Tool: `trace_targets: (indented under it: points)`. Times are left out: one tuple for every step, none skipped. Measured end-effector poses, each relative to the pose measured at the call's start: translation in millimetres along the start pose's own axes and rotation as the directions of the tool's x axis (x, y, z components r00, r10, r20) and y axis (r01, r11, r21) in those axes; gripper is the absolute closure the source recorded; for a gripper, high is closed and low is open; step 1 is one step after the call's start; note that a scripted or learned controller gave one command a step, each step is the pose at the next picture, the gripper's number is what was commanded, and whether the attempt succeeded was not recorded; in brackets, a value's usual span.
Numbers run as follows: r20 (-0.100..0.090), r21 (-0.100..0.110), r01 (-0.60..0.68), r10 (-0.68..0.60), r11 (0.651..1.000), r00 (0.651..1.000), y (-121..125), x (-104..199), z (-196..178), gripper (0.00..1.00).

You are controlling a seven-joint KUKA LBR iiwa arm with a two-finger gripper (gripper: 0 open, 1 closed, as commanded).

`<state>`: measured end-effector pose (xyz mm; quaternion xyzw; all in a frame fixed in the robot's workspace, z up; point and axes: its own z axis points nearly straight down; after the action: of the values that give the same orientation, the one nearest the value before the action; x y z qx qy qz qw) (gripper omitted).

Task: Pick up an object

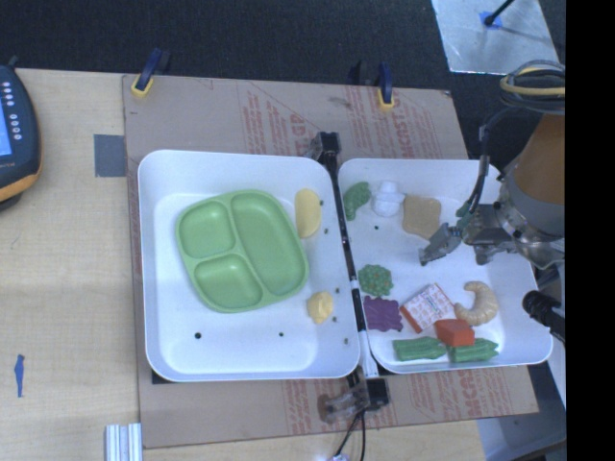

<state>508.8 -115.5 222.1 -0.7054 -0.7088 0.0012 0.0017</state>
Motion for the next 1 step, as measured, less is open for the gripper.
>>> trace_targets:
  points:
    - [0.000, -0.004, 0.010, -0.010, 1.000, 1.000, 67.8, 83.0, 31.7, 0.00]
